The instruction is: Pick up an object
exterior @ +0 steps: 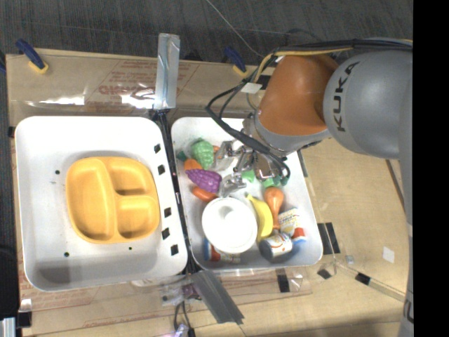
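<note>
Toys (238,202) fill the right bin (312,241): a purple piece (204,180), a green one (203,151), a banana (263,216) and a white bowl (229,225). Above them hangs the gripper (242,168); I cannot tell how its fingers stand. "KUKA" is written on the grey arm (372,104).

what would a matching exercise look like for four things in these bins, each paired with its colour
Things:
1. divided tray in the left bin
2. toy grapes
3. round cup
4. banana

Colours:
a. white
b. purple
c. orange-yellow
d. bright yellow

Pairs: 1-c, 2-b, 3-a, 4-d

The last three lie in the right bin, where the tool reaches down.
</note>
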